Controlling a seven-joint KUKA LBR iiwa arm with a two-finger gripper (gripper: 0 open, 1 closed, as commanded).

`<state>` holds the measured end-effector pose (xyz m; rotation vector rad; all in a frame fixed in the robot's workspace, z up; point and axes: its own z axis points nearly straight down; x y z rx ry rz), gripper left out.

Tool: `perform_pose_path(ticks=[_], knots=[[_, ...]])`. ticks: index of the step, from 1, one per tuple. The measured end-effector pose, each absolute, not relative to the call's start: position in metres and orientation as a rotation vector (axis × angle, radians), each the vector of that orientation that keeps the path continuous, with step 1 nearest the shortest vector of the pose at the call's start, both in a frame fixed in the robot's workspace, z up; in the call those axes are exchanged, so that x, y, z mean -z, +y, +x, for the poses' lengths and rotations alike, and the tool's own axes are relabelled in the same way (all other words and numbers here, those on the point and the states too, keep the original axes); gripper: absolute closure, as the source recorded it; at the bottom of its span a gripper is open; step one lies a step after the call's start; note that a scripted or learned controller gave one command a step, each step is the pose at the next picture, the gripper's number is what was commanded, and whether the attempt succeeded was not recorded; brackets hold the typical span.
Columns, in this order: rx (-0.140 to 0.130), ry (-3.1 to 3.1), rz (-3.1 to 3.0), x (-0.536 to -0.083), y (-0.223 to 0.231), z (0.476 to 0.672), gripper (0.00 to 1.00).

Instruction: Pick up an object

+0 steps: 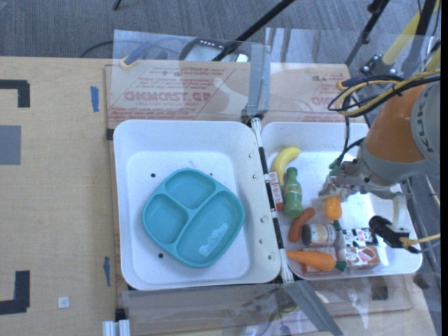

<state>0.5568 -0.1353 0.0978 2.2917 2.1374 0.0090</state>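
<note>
Now hand (pixel 341 185) hanging low in right bin (pixel 308 133), right side of frame, just above small orange thing (pixel 334 208). Can't tell if hand is gripping anything. Banana (pixel 284 159), green bottle (pixel 292 192), carrot (pixel 312 260), small jar (pixel 322 234) lying in same bin, lower middle. Blue plate (pixel 193 217) sitting in left bin (pixel 140 145).
</note>
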Motion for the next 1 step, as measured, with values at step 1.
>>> perform_pose_path(ticks=[1], knots=[[0.0,2.01,2.412,-0.2431,-0.0836,0.6658,1.0]])
